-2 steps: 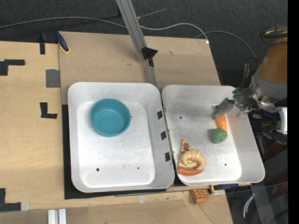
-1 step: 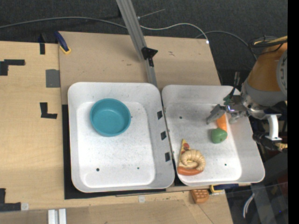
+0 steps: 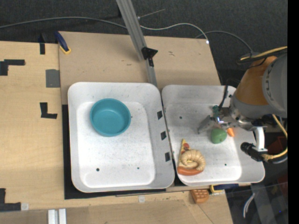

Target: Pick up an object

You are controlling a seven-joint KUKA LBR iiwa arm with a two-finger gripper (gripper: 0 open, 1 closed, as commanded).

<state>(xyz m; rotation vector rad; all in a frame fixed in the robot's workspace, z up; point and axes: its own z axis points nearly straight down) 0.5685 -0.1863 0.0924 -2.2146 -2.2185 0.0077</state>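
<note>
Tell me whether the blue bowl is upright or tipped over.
Upright. The blue bowl sits in the left bin with its open mouth facing up; its round rim and inner bottom both show.

Teal bowl (image 3: 110,117), green ball (image 3: 218,136), speckled white bins (image 3: 117,171).

From my remote feed: wooden benchtop (image 3: 28,139), light tan, fills the left and centre; black tape marks (image 3: 45,110) sit on its left part, plus one grey patch (image 3: 53,78); a blue-and-yellow clip (image 3: 62,42) lies near the bench's upper left corner; a grey metal pole (image 3: 133,24) slants down from the top edge to the bench centre, ending at a black bracket (image 3: 149,53); dark carpet floor (image 3: 224,8) shows above and right of the bench; thin cables (image 3: 84,18) trail across it; lighting even, soft shadows.
</note>
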